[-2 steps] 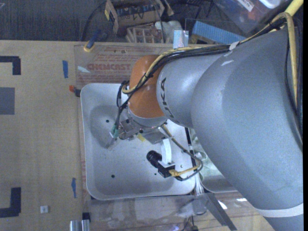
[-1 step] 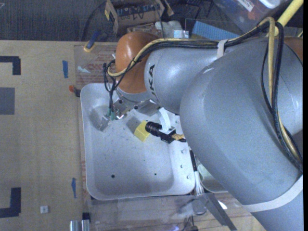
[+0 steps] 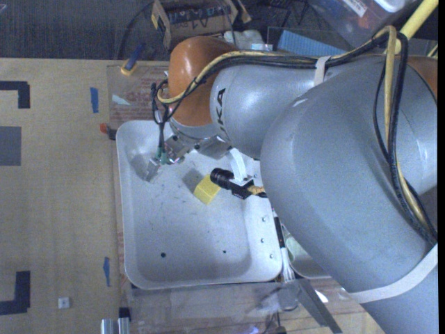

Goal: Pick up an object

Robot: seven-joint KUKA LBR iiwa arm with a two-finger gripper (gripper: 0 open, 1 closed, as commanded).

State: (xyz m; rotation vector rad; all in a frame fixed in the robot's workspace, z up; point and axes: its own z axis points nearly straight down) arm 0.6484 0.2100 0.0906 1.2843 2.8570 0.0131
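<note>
Step in hand looks like the approach/grasp try. Gripper (image 3: 149,167) sits low in the left bin (image 3: 181,259), near its far-left corner and close to the wall. Can't tell if it's open or closed (too small & blurred from this angle), and nothing is visibly held.

Yellow block (image 3: 206,191) lies on the bin floor nearer the middle, apart from the gripper, w/ a small grey piece (image 3: 191,179) just beside it, up and to the left.

Judgement: pick not yet done — the block is the clearest target. Next move prob. calls for shifting over to the block, centring above it and lining up so the grey piece isn't caught too — then closing & lifting straight up. So near the wall, a closure here likely grabs nothing.
</note>
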